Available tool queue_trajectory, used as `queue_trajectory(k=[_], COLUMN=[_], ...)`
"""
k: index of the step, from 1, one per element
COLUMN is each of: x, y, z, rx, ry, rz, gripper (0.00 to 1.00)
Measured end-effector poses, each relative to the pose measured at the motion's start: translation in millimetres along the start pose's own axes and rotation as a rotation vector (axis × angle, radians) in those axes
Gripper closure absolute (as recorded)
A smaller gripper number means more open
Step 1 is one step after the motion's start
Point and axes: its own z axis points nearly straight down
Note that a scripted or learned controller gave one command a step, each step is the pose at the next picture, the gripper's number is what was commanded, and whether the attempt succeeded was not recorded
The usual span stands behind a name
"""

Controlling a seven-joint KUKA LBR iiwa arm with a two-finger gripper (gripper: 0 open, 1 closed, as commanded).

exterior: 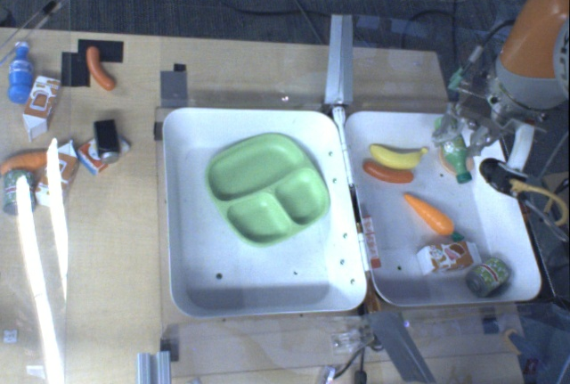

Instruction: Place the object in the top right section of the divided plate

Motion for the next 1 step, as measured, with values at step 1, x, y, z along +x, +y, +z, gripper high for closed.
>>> queue_trajectory(k=[1], x=[19.1], y=[26.9], z=[35.2], rx=[0.001], ry=[0.000], rz=[0.314], gripper=[1.00])
